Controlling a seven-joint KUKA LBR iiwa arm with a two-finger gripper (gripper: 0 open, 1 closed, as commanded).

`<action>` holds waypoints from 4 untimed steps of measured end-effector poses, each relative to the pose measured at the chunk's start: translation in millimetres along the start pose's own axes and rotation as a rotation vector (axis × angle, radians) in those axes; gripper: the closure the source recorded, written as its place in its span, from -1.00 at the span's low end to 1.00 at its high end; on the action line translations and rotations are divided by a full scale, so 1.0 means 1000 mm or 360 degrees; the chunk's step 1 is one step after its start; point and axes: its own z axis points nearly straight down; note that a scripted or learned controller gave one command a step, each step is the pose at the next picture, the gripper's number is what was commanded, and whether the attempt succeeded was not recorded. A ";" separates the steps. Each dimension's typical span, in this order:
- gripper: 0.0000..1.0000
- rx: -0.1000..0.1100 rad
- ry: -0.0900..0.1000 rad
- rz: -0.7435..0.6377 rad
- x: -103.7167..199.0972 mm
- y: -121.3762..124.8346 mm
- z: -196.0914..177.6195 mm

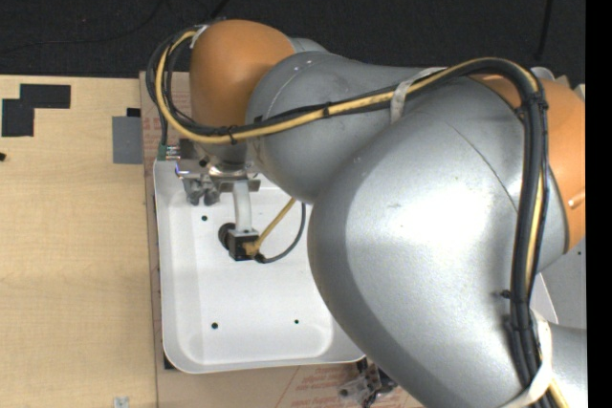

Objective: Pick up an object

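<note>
My gripper (203,194) hangs low over the far left corner of a white bin (191,301), just inside its back wall. It is small and dark in the camera view, and nothing can be made out in it. The grey arm (430,234), with its orange band (234,72) above the wrist, reaches in from the right and hides most of the bin's right side and everything beyond. A few small dark dots (215,326) mark the bin's white floor; I cannot tell what they are.
A tan board (76,253) lies to the left of the bin, bearing black shapes (38,105) and a grey square (126,139). The bin's left wall and front rim (249,366) are in sight. Dark floor with cables lies behind.
</note>
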 end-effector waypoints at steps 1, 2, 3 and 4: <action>1.00 0.0001 0.0001 -0.0002 0.000 0.000 -0.031; 1.00 0.0002 -0.0002 -0.0007 0.001 0.000 -0.027; 1.00 0.0000 -0.0002 -0.0010 0.001 -0.001 -0.028; 1.00 0.0000 -0.0002 -0.0013 0.002 -0.001 -0.030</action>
